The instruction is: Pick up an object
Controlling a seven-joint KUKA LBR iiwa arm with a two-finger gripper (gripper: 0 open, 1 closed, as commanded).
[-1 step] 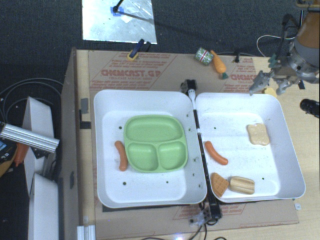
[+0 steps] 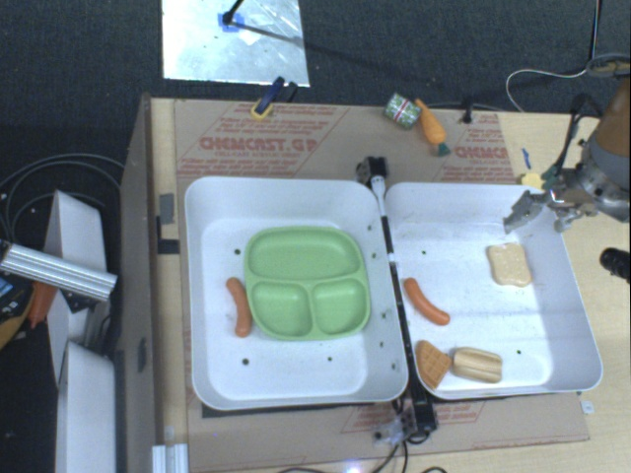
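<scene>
Nearest, in the right bin, lie a bread roll touching a waffle piece, then a sausage and a toast slice. The left bin holds a green divided plate with another sausage beside it. Farther right, the end effector hovers over the right bin's rim, empty; whether spread or pressed together, I cannot tell
</scene>
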